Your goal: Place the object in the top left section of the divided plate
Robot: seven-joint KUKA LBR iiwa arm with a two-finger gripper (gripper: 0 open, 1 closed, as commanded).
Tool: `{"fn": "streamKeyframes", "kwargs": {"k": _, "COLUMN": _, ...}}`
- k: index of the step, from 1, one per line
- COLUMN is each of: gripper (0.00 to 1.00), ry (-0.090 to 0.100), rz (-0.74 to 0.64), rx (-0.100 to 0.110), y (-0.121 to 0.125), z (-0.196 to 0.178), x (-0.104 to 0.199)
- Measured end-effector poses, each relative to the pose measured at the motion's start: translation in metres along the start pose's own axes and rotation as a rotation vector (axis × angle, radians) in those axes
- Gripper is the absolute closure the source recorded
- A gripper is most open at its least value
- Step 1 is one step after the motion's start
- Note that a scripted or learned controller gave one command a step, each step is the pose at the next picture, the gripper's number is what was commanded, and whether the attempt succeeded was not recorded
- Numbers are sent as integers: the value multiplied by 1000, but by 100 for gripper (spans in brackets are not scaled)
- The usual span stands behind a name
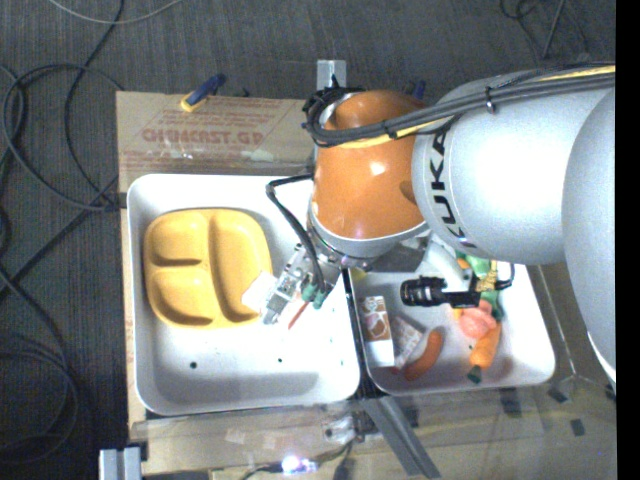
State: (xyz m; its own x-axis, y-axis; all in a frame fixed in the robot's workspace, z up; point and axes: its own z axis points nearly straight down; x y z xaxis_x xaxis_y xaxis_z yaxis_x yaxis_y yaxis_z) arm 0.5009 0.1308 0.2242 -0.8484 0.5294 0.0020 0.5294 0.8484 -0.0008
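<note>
The yellow divided plate point(205, 264) lies in the left part of the left bin point(240, 368). Its top left section point(178, 238) holds nothing that I can see. My gripper point(292, 296) hangs low just off the plate's lower right corner, under the orange wrist band point(365, 183). A small pale piece point(257, 290) sits at the plate's right rim, right against the gripper; I cannot tell whether it is held. A thin red sliver point(298, 316) shows just below the gripper.
The right bin point(530, 368) holds an orange carrot point(485, 348), a brown sausage point(425, 354), a small packet point(377, 318) and a pink item point(478, 320). The big arm body covers the bins' upper middle. A cardboard sheet point(200, 138) lies behind the left bin.
</note>
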Motion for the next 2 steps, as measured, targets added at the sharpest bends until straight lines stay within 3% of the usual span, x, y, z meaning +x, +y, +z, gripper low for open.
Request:
{"fn": "streamKeyframes", "kwargs": {"k": 1, "gripper": 100, "ry": -2, "rz": -43, "rx": 1, "y": -67, "z": 2, "x": -21}}
{"fn": "streamKeyframes", "kwargs": {"k": 2, "gripper": 100, "ry": 0, "rz": 32, "rx": 1, "y": -99, "z": 41, "x": -50}}
